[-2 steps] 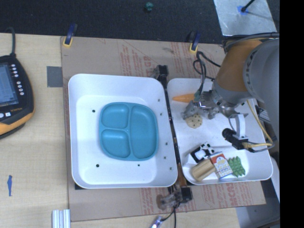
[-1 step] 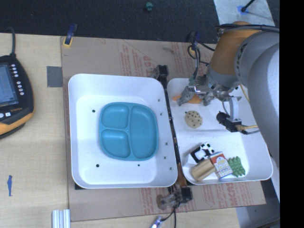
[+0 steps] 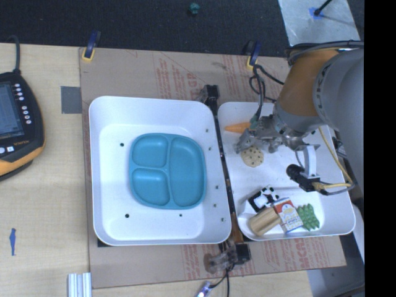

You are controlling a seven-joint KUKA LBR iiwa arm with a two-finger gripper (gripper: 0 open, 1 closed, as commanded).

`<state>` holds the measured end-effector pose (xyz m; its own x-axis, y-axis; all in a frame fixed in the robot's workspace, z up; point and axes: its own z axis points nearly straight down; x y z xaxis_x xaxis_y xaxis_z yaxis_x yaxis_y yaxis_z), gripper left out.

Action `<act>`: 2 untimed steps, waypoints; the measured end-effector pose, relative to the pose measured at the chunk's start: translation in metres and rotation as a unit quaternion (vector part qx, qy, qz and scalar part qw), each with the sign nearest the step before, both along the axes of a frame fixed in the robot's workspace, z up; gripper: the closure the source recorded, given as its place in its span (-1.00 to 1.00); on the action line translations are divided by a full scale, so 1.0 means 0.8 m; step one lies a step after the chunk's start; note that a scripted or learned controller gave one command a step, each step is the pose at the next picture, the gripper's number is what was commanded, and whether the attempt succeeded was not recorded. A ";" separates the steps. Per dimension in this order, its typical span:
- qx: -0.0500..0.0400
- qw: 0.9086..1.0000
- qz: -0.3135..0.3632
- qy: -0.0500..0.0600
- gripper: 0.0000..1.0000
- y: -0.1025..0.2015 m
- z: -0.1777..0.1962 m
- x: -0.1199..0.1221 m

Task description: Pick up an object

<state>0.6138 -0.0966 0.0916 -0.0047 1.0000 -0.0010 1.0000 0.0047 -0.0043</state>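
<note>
Cookie (image 3: 252, 158) is the likely target: it lies flat on the floor of the right bin (image 3: 337, 226), just below the pincer (image 3: 249, 142) and seemingly touching its tips. In the camera view nothing is lifted yet, so by my judgement the task is at the reaching step, and closing and raising are left. The pincer fingers look spread apart and hold nothing. An orange carrot piece (image 3: 236, 127) lies just beside it on the far side, other small items further toward the near rim
</note>
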 end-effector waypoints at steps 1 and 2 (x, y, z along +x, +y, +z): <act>0.001 1.000 0.000 -0.001 -1.00 -0.003 0.001 0.048; 0.000 1.000 0.000 0.000 -1.00 -0.004 0.000 -0.053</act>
<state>0.5717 -0.0995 0.0915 -0.0052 1.0000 -0.0007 1.0000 0.0052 -0.0049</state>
